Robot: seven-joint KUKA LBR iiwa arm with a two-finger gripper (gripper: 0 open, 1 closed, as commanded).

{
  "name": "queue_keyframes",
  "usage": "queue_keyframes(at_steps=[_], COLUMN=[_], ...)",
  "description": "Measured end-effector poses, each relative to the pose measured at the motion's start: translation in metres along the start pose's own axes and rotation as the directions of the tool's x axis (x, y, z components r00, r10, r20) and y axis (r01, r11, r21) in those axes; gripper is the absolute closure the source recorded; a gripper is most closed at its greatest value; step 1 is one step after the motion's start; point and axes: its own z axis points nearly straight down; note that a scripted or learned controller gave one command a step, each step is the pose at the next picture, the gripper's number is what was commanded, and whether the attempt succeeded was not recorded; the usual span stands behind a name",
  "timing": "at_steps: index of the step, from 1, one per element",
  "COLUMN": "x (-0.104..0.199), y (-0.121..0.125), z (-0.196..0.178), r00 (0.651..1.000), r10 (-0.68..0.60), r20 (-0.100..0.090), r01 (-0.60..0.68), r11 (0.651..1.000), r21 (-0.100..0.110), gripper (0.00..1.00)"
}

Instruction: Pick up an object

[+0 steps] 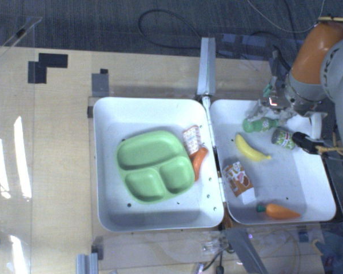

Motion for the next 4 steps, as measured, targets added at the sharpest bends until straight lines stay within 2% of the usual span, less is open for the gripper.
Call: queue_keyframes(at_steps=[1,2,3,4], x=[0.024,0.026,0.026,0.086], y=[-0.058,-0.010,-0.011,-0.030], z=[0.044,0.046,0.036,-0.055], r00=[0.999,1.000,1.000,0.981], r10=[0.054,-0.015,-0.019,-0.192], r20=[-0.001,-0.003,-0.003,0.000], r01=[-0.054,0.015,0.019,0.192], r11=[0.999,1.000,0.999,0.981], r21=[-0.003,0.021,0.028,-0.003], gripper=[0.00,0.00,1.00,1.00])
